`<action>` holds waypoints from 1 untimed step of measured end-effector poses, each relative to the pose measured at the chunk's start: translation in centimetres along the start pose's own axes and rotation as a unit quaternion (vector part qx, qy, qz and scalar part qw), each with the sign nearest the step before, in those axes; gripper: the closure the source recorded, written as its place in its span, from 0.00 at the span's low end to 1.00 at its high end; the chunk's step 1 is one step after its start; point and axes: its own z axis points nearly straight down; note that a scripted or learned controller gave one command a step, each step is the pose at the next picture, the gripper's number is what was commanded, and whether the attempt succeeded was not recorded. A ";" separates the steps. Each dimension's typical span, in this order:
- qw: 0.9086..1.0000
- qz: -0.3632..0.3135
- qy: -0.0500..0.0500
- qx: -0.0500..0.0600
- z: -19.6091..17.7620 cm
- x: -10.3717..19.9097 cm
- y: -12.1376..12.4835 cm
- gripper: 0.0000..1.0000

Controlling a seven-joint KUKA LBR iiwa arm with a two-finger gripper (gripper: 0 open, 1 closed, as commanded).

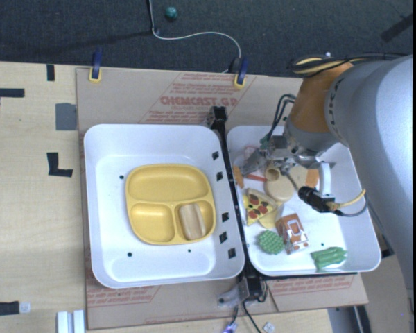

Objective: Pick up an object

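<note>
The right bin (357, 252) holds several toy foods. Among them are a pizza slice (258, 207), a round green piece (270, 242), an orange and white box (293, 232), a green leafy piece (328, 257) and a tan round piece (278, 187). My gripper (256, 161) is low over the bin's upper left part, just above the tan piece and next to the divider. The arm's wrist covers whatever lies under it.
The left bin (104, 255) holds a yellow divided plate (168, 182) with a tan bun (191, 221) in its lower right compartment. A black divider (226, 186) runs between the bins. The arm's grey body (381, 137) covers the right bin's upper right.
</note>
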 end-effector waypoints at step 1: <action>1.000 -0.002 0.000 0.006 0.0 1.4 3.5 0.00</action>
